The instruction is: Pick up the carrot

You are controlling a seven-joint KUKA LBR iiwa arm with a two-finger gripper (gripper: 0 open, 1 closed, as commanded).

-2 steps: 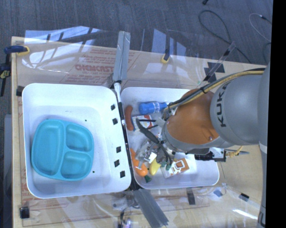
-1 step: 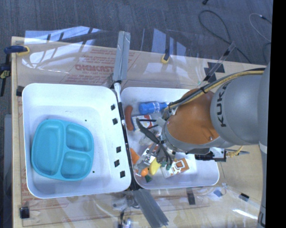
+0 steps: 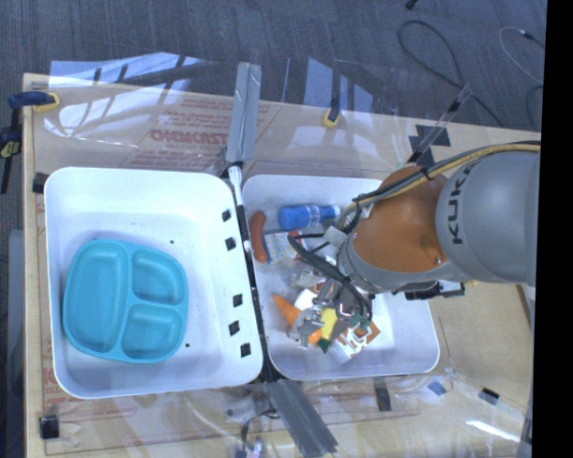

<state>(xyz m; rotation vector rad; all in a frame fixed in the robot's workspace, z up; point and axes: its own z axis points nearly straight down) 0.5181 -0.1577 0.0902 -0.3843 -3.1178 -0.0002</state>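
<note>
The carrot (image 3: 286, 309) is a short orange piece lying in the right bin (image 3: 409, 354), toward its left front. My gripper (image 3: 323, 314) hangs low over the pile just to the right of it, amid small mixed items. The arm's grey body and orange band cover much of the bin's middle. I cannot make out how the fingers stand, and nothing shows clearly between them.
A hot dog (image 3: 258, 236) lies along the right bin's left wall, and a blue-capped bottle (image 3: 301, 216) lies at its back. Small yellow and green pieces (image 3: 328, 330) sit under the gripper. The left bin (image 3: 100, 193) holds a teal divided plate (image 3: 124, 300).
</note>
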